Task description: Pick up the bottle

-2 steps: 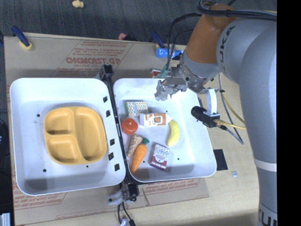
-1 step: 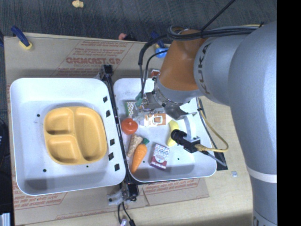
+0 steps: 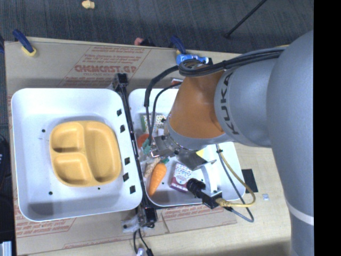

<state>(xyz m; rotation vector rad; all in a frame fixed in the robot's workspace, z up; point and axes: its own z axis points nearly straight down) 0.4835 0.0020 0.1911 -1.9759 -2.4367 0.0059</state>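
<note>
My arm reaches in from the right and hangs low over the right bin (image 3: 137, 97), covering most of it. The orange band (image 3: 197, 108) and the grey wrist hide whatever lies beneath them, so I cannot make out a bottle among the items. The gripper (image 3: 157, 151) points down at the bin's left side, among a small cluster of objects. Just below it lie an orange carrot (image 3: 156, 178) and a purple packet (image 3: 181, 176). A red item (image 3: 143, 140) and a green and white item (image 3: 146, 122) lie beside the gripper near the divider.
The left bin (image 3: 32, 105) holds a yellow divided tray (image 3: 85, 152). Black clips sit along the wall between the bins (image 3: 126, 122). Cables (image 3: 234, 196) trail from the wrist over the right bin's front right corner. Cardboard covers the bench.
</note>
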